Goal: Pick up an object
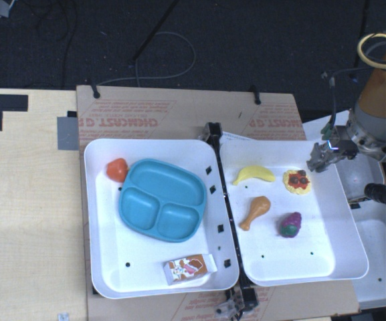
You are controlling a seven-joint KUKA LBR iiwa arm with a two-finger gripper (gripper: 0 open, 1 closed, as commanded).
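Pizza toy point(298, 181) lies just beside the claw point(318, 158), apparently untouched.

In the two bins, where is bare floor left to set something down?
Right bin: bare floor below the drumstick and purple fruit. Left bin: crowded by the blue plate; a strip left of the packet.

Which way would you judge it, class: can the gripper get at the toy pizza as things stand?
Probably yes. The gripper hangs at the right bin's upper right edge, beside the toy pizza, with nothing lying between or on top.
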